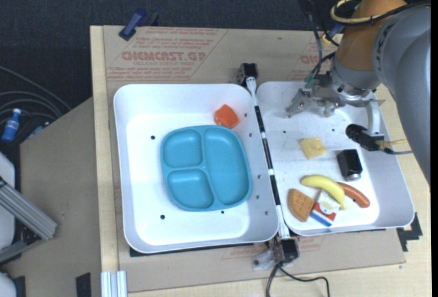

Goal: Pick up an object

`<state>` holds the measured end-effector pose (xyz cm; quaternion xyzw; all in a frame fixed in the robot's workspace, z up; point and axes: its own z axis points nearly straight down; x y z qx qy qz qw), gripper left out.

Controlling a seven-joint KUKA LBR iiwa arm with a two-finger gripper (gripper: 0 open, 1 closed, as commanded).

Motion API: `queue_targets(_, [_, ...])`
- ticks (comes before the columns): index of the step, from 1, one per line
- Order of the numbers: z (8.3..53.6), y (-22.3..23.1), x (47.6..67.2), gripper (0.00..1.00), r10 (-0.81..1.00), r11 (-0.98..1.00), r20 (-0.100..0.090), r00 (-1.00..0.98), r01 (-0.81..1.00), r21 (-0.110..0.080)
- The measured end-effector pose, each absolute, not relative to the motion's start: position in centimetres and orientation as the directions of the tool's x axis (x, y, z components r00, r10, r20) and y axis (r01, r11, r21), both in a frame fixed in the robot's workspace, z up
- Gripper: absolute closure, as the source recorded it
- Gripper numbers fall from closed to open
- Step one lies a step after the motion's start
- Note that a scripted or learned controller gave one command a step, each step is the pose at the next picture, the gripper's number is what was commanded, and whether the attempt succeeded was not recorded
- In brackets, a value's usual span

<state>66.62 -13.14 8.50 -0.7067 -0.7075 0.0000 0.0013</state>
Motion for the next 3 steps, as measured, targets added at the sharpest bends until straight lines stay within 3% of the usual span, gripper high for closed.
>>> queue_targets(1, [8.4, -9.3, 62.0, 0.00, 1.000, 0.001, 0.001, -0.001, 1.000, -0.002])
queue_targets(2, [8.5, -9.3, 66.2, 0.00, 1.000, 0.001, 0.000, -0.001, 1.000, 0.001])
queue_targets(3, [8.5, -11.0, 62.1, 0.00, 1.000, -0.001, 0.000, 0.001, 1.000, -0.002])
